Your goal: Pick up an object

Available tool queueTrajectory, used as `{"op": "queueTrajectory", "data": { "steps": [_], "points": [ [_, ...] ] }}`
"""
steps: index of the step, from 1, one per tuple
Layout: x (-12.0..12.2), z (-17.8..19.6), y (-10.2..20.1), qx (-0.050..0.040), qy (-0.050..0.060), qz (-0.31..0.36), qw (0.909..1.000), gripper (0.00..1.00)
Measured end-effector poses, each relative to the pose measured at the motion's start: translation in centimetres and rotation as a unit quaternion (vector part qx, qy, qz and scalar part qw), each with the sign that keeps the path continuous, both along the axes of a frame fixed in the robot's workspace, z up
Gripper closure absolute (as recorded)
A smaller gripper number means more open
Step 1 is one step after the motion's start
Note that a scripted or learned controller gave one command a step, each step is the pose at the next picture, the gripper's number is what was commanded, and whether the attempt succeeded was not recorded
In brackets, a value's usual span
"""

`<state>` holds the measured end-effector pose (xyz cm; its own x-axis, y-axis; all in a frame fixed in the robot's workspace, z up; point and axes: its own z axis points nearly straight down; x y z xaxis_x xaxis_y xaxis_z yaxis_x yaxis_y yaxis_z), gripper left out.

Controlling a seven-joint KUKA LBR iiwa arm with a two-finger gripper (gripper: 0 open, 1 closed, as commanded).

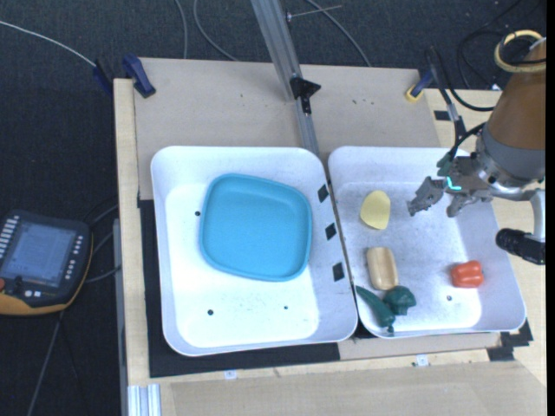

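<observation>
Grey tool over right bin, upper right part, fingers spread, nothing between them. Nearest candidate: yellow piece, just left of tool, slightly lower in view, lying flat on bin floor. Tan block below that, long axis roughly up-down in view. Red item below tool, near right wall. Green object at bottom edge. Blue plate in left bin, well apart. Judgement: short leftward shift then descent reaches yellow piece.

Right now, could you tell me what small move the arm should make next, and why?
Probably shift the tool a little left and lower it over the yellow piece. The tool hovers above the right bin with open fingers holding nothing, and that piece lies nearest, apart from the others.
</observation>
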<state>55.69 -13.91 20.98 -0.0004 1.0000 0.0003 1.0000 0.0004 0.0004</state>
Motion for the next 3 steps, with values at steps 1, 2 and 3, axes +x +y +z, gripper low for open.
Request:
{"op": "queueTrajectory", "data": {
  "steps": [1, 2, 3],
  "points": [
    [0.0, 0.0, 0.0, 0.0, 0.0, 0.0, 1.0, 0.0],
    [0.0, -6.1, 0.6, 0.0003, 0.003, 0.0, 1.0, 0.0],
    [-0.1, -11.3, 0.7, 0.0003, 0.002, 0.0, 1.0, 0.0]
  ]
}}
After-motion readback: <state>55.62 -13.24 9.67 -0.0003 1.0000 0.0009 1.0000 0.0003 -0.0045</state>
